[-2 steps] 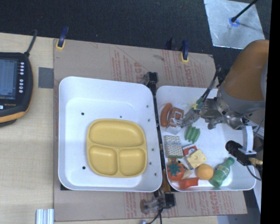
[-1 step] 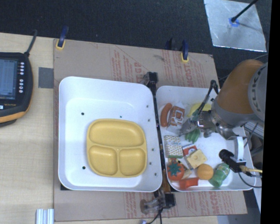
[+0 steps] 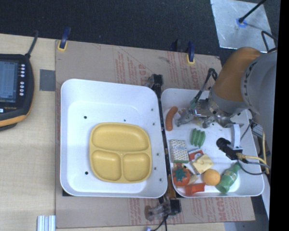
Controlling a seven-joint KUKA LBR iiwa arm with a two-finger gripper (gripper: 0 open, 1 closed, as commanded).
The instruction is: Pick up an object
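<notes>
A pale wooden desk (image 3: 15, 178) under brown cardboard (image 3: 113, 62) is seen; the orange sausage (image 3: 170, 118) lies just left of the jaws, whose opening cannot be told.

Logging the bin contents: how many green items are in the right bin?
2, possibly more hidden under the pile: a green ribbed piece mid-bin, and a green bottle at the near right corner.
</notes>
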